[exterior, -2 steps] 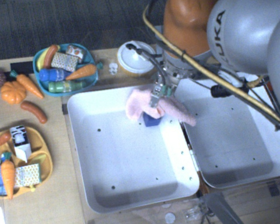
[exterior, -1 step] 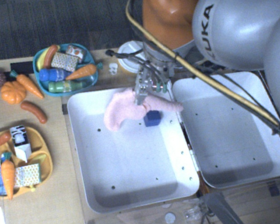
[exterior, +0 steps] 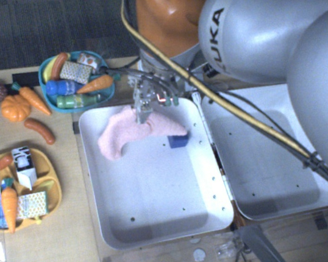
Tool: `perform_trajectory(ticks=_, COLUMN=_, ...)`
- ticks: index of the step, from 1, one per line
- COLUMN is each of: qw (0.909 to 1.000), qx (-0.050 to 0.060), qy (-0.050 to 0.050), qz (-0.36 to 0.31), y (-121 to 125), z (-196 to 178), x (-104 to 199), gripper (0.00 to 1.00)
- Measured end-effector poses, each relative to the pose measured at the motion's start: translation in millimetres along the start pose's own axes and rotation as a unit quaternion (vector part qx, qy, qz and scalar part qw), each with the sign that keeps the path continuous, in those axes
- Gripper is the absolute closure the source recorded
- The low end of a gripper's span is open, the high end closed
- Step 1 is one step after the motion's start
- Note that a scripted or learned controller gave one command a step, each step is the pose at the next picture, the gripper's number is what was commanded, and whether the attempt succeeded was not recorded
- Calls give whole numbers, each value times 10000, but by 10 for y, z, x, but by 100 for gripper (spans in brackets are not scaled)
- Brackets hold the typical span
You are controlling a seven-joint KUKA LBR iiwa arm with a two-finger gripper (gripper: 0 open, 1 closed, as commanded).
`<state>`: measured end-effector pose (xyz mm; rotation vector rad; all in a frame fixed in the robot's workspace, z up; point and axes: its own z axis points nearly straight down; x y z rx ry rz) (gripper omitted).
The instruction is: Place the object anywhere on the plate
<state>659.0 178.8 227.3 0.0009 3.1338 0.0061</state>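
A pink cloth (exterior: 128, 133) lies crumpled in the far part of the left white bin (exterior: 157, 202). A small blue block (exterior: 178, 140) sits against the cloth's right end. My gripper (exterior: 144, 110) hangs over the bin's far edge, its tip down at the top of the pink cloth; the wrist hides how it meets the cloth. A yellow plate (exterior: 50, 176) rests on the bench left of the bin, loaded with a carrot (exterior: 8, 206), small cartons and other toy food.
A blue bowl (exterior: 44, 71) of toy food stands beyond the left bin's far left corner. A toy pumpkin (exterior: 13, 108), a carrot (exterior: 37, 100) and a sausage (exterior: 41, 132) lie loose on the bench. The right bin (exterior: 267, 160) lies beneath the arm.
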Motion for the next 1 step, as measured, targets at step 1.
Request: perform_trajectory(ticks=1, qw=10000, qx=0, qy=-4, qz=2, y=-2, z=-4, x=-2, gripper=0)
